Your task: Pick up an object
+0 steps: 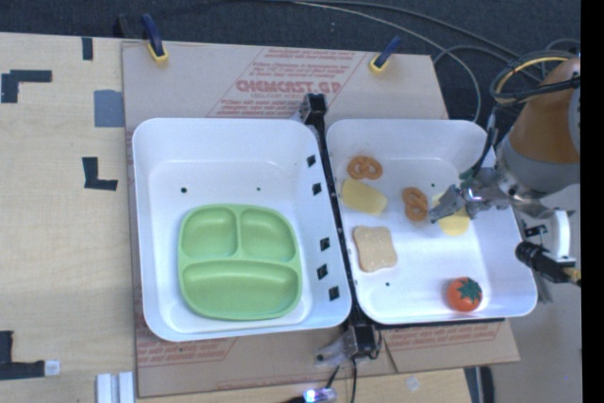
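My gripper [451,210] hovers low in the right bin [491,302] beside a pretzel [415,203]; jaws' state unclear.

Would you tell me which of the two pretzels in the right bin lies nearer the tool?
The pretzel in the middle of the right bin, just left of the tool. The other pretzel lies farther off, up by the divider, above a yellow piece.

Green divided plate [240,261] in white left bin [160,146]; red tomato [463,293], tan bread [375,248], possibly yellow cheese [363,197] in right.
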You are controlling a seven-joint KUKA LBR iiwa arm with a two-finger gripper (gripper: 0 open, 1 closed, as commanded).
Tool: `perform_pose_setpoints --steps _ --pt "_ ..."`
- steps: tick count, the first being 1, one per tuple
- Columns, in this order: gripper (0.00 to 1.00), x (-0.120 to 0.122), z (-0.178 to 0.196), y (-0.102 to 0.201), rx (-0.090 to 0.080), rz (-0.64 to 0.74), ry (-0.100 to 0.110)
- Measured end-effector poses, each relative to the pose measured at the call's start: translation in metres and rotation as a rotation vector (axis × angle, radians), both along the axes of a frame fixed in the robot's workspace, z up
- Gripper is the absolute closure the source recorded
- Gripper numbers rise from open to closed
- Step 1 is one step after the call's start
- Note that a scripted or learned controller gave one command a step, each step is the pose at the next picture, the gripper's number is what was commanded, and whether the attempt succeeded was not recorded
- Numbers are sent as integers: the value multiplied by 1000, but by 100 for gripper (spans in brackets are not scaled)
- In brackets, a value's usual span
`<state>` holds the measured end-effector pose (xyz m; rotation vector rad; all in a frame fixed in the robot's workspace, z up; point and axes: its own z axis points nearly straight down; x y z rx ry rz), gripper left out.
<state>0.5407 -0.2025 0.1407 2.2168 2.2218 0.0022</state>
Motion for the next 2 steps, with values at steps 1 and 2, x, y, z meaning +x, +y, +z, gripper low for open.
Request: perform_pose_setpoints --steps 1,2 --pt "100 -8 48 1 0 -1 0" --pt "100 -7 92 1 0 0 -1"
